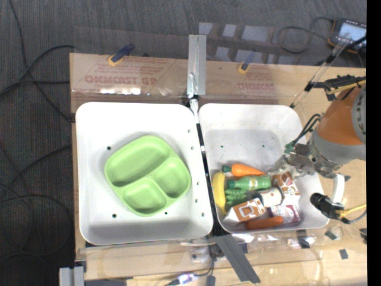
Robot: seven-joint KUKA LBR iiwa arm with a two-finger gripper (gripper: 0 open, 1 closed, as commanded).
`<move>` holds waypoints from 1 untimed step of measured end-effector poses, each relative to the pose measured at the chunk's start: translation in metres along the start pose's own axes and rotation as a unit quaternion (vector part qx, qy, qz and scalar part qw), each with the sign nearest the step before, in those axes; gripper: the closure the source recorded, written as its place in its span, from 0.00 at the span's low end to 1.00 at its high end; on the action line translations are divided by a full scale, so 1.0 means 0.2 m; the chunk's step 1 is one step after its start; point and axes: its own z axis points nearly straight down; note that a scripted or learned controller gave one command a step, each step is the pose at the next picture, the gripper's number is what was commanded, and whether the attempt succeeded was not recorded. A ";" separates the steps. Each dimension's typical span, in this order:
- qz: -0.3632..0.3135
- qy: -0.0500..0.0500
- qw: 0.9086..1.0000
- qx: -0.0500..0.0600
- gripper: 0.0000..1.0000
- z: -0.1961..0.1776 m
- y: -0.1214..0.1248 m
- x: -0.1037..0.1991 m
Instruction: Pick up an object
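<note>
Impossible to judge the claw (293, 161) open or closed, low over the right bin (250, 121). Touching or just beside it, lower left: small cartons (286, 187). Further left, a green bottle (250, 183) and a carrot (245, 170), then a yellow piece (219, 190). Well beyond, in the left bin (95, 124): a green divided plate (149, 174).

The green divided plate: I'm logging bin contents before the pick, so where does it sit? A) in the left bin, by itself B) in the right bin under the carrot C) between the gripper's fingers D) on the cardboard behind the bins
A: the green divided plate lies alone in the left bin, while the carrot and the other toy foods are heaped in the right bin.
</note>
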 end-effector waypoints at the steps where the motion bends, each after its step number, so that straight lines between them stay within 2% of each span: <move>1: -0.145 -0.007 0.989 -0.001 1.00 -0.49 -0.17 0.06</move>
